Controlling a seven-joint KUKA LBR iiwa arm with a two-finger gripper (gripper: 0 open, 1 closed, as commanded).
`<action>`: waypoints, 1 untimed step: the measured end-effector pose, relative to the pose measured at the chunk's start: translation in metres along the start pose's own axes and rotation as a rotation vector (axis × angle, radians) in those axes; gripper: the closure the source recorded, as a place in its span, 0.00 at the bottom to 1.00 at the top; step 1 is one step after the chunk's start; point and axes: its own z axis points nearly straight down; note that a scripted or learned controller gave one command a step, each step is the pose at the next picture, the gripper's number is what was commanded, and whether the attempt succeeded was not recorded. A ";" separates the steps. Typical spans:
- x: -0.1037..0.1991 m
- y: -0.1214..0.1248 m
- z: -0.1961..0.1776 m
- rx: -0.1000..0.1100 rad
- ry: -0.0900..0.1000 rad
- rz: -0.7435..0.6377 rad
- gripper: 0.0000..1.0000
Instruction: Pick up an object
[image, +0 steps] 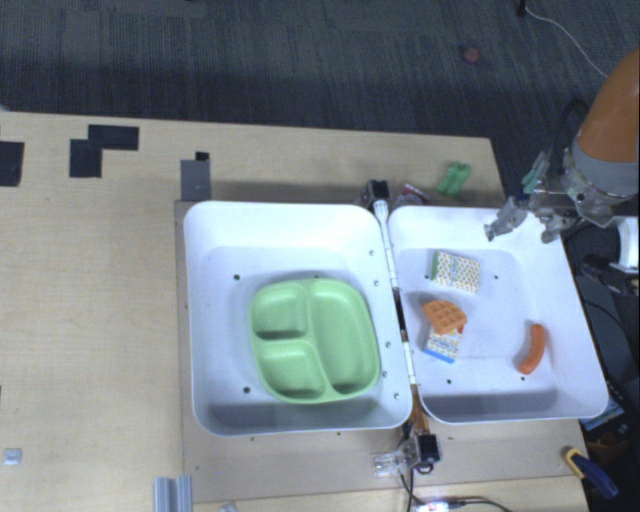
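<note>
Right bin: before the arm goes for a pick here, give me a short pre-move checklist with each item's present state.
1. Objects in the right bin: ok; patterned packet, waffle piece, sausage.
2. Targets lie apart: partly ok; sausage and packet lie alone, waffle piece overlaps a small packet.
3. Gripper above the bin's upper right corner, away from objects: ok.
4. Gripper carrying nothing: ok, nothing visible between the fingers.
5. Finger opening: ok, they look spread.
6. Left bin holds the green tray, away from the arm: ok.

We see a pale green tray, an orange waffle, an orange sausage, a green-dotted packet
</note>
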 end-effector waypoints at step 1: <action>0.051 -0.039 0.116 -0.003 -0.001 -0.002 0.00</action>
